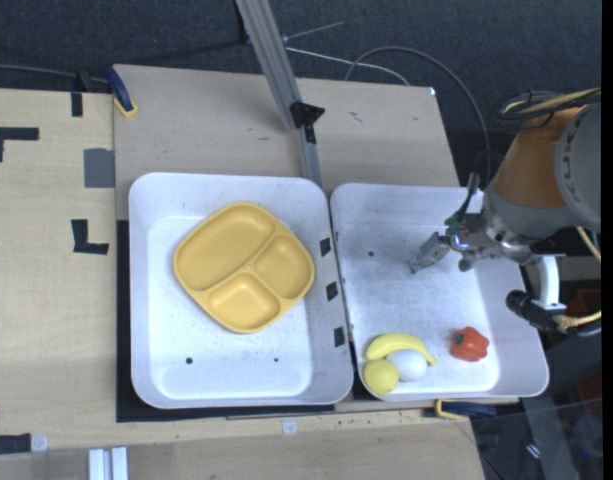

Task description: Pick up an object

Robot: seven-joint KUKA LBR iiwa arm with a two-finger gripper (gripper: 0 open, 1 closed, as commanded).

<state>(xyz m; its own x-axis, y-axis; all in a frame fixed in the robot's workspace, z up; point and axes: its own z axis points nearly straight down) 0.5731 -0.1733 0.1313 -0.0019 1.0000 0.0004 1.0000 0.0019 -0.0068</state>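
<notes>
1. The arm (546,183) reached in from the right side, and its orange band sat above the grey wrist, over the right edge of the right bin (386,218).
2. The claw (433,253) was low over the upper middle part of the right bin. It pointed to the left and down, and one thin metal finger was stretched toward the bin floor.
3. I cannot tell if the claw was open or closed, and nothing was visible inside it.
4. The objects lay together at the front of the right bin, well apart from the claw: a curved yellow banana (398,345), a round yellow fruit (380,376) like a lemon, and a smooth white egg-shaped piece (412,366) touching them.
5. A small red pepper-like toy (469,344) lay a little to the right of them, alone.
6. The left bin (156,298) held a yellow plastic plate (243,266) with three compartments and soft rounded corners, turned at an angle.
7. Both bins were white, shallow and a little speckled, and they stood on a pale wooden worktop (46,288).
</notes>
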